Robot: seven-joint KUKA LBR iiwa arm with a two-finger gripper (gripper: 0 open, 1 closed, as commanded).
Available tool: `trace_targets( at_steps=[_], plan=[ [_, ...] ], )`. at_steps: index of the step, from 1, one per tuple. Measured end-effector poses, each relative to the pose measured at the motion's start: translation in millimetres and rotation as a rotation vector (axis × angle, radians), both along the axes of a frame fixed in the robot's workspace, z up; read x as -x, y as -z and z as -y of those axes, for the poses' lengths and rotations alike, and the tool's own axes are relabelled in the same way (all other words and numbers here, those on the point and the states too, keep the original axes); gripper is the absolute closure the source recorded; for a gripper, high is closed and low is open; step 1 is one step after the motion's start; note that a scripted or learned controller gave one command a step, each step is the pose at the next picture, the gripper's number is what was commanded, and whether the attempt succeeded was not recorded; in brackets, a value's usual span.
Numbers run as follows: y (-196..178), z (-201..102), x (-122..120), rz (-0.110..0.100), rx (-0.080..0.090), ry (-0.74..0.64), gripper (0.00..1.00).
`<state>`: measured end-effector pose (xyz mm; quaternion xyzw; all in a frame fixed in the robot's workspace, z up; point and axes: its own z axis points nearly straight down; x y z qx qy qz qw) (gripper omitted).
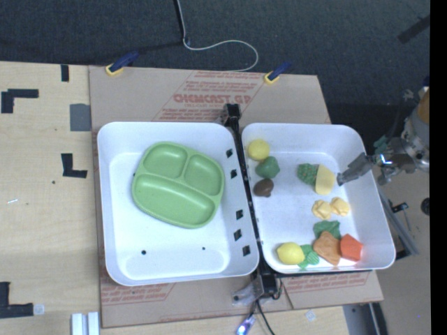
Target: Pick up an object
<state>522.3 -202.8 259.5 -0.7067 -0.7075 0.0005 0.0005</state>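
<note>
Jaws (347, 174) of the grey arm are reaching in over the right rim of the right shallow white bin (293, 132); how wide they are standing I cannot tell, and nothing is showing between them. Just beside their tip, toward the left, the pale yellow wedge-shaped toy piece (325, 180) is lying, its long axis running almost up and down in the view, touching a green leafy toy (306, 172).

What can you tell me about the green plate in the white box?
The green plate looks like smooth, light green plastic. It has rounded corners and three sections: two small ones and one long one. It lies flat, turned at a slant, on the floor of the left bin. Its sections hold nothing.
</note>
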Motion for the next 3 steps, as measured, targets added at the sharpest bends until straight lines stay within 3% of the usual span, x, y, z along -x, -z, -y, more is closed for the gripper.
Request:
trace_targets(
  at_steps=[1, 2, 3],
  plan=[
    [-110, -65, 39, 0.009, 0.000, -0.006, 0.00],
    [-114, -63, 38, 0.001, 0.000, -0.002, 1.00],
    [-238, -135, 9, 0.016, 0.001, -0.009, 1.00]
  ],
)
